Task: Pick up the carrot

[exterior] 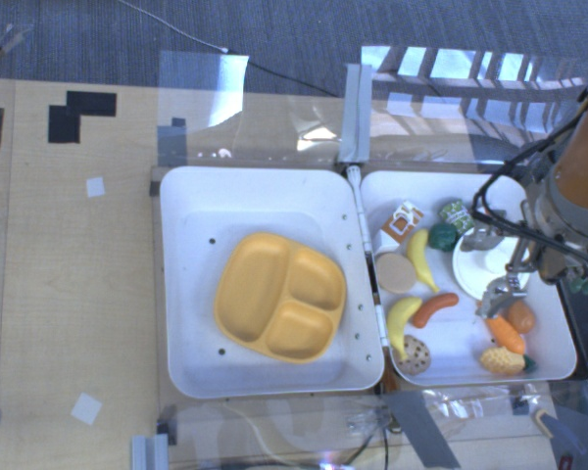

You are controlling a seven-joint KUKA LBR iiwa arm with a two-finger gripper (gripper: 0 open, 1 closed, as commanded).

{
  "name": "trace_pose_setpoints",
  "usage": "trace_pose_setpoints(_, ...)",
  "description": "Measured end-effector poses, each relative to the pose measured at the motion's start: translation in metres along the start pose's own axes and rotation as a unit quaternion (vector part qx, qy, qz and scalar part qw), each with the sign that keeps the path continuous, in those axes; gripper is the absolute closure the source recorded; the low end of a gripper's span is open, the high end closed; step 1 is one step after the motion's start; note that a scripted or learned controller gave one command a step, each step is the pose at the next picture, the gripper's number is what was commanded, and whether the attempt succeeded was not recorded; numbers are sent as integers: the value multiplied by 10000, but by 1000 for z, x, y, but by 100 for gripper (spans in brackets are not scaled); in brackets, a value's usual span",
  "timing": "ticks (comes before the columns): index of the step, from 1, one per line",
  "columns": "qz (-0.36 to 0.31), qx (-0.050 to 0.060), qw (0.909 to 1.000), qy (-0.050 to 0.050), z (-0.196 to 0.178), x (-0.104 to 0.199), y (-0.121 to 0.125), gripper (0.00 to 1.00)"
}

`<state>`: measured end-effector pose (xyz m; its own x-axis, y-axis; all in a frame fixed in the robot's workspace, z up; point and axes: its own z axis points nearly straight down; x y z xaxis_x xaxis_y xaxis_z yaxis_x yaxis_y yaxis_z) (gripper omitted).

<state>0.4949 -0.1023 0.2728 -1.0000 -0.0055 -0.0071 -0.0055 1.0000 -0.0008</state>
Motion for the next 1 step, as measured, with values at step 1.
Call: trace_pose_setpoints(1, 332, -8, 9994, 50, 126, -19, -37, 0)
